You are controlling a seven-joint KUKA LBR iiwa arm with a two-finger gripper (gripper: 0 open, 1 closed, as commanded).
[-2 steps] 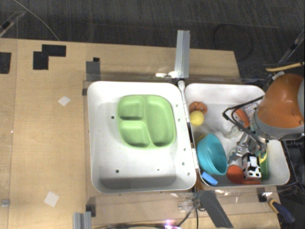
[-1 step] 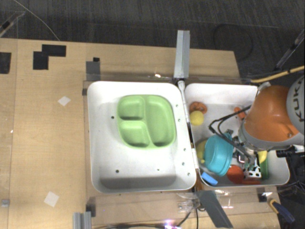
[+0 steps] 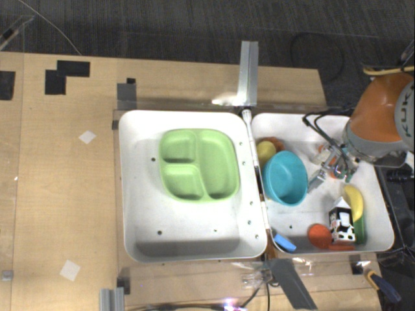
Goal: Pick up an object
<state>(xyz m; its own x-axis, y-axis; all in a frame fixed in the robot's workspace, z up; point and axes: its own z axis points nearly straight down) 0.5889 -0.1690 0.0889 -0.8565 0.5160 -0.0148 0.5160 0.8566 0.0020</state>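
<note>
My gripper [image 3: 322, 172] hangs low over the right bin [image 3: 382, 238], just right of a blue bowl [image 3: 285, 177] and close to its rim. Nothing is visibly held in it. Behind the bowl lies a yellow-red fruit [image 3: 266, 149]. A banana [image 3: 353, 201] lies right of and below the gripper. Near the bin's front wall are a black-and-white toy [image 3: 342, 222], an orange-red ball [image 3: 318, 235], a green piece [image 3: 360, 229] and a small blue piece [image 3: 283, 242].
The left bin [image 3: 139, 225] holds a green divided plate [image 3: 198, 164]. A metal post [image 3: 249, 70] stands behind the ridge between the bins. Black cables [image 3: 321, 123] trail from the wrist over the right bin's back.
</note>
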